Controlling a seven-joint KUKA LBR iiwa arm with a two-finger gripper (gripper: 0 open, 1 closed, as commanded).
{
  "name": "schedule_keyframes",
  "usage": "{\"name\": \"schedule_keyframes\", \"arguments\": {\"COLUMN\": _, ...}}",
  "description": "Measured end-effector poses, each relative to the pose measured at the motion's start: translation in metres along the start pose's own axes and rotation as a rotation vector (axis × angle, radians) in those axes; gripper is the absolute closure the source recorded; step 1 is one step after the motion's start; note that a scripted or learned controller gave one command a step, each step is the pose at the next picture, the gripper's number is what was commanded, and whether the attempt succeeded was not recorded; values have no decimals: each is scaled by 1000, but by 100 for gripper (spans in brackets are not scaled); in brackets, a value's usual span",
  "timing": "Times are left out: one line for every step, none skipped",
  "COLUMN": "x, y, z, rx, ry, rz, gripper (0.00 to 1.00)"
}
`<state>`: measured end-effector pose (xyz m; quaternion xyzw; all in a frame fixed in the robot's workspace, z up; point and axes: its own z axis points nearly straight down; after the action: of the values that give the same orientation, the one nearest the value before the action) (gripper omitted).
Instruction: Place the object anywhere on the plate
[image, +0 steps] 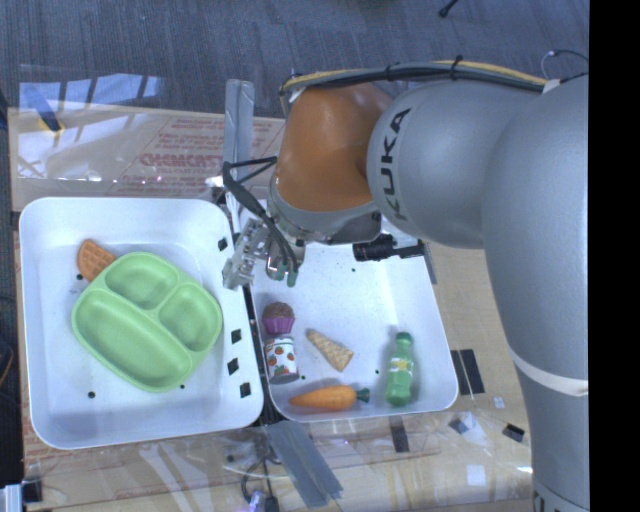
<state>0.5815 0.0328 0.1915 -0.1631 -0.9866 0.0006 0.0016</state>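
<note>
A light green plate with three compartments lies in the left bin. My gripper hangs above the far-left corner of the right bin, close to the wall between the two bins. Its fingers are open and hold nothing. Just below it in the right bin sit a purple cupcake and a small can. Further right lie a tan wedge, an orange carrot and a green bottle.
An orange waffle-like piece lies in the left bin at the plate's far-left edge. The big grey arm with its orange band covers the far part of the right bin. Clear plastic sheeting lies behind the bins.
</note>
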Motion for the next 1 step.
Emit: {"name": "schedule_keyframes", "arguments": {"x": -42, "y": -46, "z": -45, "rx": -1, "ry": -6, "rz": -286, "gripper": 100}}
